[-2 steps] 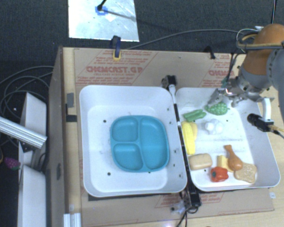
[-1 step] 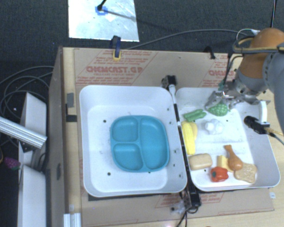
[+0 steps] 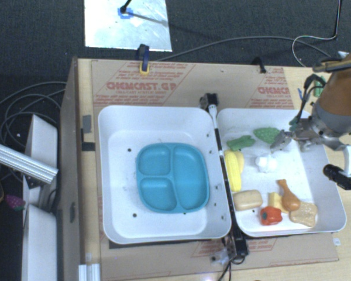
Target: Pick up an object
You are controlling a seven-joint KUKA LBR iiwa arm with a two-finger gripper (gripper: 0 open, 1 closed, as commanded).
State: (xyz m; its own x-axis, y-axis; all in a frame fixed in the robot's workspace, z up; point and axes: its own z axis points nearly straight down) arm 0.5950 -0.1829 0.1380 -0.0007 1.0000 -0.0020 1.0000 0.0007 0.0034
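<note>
My gripper (image 3: 282, 139) hangs over the right bin (image 3: 333, 206), just beside a green leafy piece (image 3: 268, 134). Below lie a white ball (image 3: 265, 163), corn cob (image 3: 234, 168), bread roll (image 3: 247, 199), drumstick (image 3: 288, 196) and red pepper (image 3: 271, 215). A blue divided plate (image 3: 172, 177) sits in the left bin (image 3: 120, 133).

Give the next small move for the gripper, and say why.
Probably shift the gripper a little toward the white ball and lower onto it. The gripper sits over the right bin, beside the green leafy piece, with nothing seen between its fingers. The ball lies close by, apart from the other items.
</note>
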